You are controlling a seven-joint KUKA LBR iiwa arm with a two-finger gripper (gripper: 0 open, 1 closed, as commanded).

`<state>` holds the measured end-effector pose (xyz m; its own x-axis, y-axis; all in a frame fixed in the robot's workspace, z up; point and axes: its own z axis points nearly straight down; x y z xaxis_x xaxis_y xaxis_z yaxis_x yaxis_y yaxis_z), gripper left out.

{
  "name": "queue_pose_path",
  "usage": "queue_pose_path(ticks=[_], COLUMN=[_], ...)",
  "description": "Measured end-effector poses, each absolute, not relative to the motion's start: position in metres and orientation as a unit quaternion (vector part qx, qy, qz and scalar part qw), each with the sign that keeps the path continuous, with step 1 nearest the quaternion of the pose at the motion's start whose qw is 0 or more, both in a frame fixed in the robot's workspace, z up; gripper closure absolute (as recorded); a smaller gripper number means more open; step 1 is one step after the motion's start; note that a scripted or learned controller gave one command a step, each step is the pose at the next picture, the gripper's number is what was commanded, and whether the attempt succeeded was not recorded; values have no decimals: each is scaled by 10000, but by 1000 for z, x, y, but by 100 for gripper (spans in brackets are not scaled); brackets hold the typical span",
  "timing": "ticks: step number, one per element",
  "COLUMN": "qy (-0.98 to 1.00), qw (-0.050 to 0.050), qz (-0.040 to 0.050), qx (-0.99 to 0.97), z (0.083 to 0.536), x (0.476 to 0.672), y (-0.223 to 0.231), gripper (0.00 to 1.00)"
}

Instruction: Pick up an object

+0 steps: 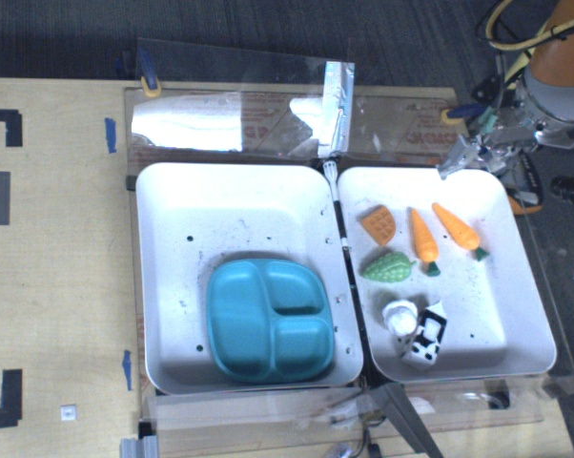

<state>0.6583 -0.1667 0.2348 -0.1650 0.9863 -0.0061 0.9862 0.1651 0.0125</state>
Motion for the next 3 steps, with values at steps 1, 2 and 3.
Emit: queue_pose_path(ticks=[1, 2, 3], qy=[7402, 7412, 7417], qw=[21, 37, 24], qz=[13, 13, 38], qx=[6724, 6713, 6707], z=[88, 99, 199], x=[662, 663, 669], y=[-186, -185, -43], gripper=[0, 100, 100])
